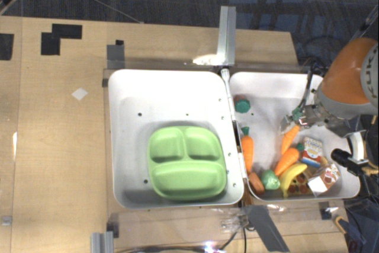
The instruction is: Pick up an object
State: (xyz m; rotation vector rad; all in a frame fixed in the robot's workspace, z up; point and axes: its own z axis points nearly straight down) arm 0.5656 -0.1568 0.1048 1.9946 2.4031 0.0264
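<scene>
Clutter, near edge of right bin point(266, 83): a small green toy point(270, 179), a banana point(292, 176), a brown piece point(256, 182) and a few printed packets point(323, 178) lie touching or overlapping along the front wall. No single task object is fixed; any of these would serve.

Risk, judged: pieces packed this tight leave little room for fingers to pass either side of one item, so a closing grasp could catch two things, or push one sideways and slip off it. The rounded carrots look likely to roll out of a pinch.

Mid bin: two carrots point(288, 148) lying slantwise near the middle, one partly on the other; a third carrot point(247, 153) lies along the dividing wall, apart from the heap. A small teal piece point(241, 105) sits alone further back, near the same wall; it is too small to identify.

Gripper point(298, 115): low at the right bin, just above the top end of the upper carrot. Whether it is open, closed or gripping cannot be told; its tip is dark, small and partly masked by cabling. Whether it touches the carrot is also unclear.

Left bin point(124, 98): green divided plate point(186, 162), well apart from the gripper.

Arm: orange band point(349, 77) and wrist cut off at the frame's right, hiding the bin's right wall and whatever lies beneath.
</scene>
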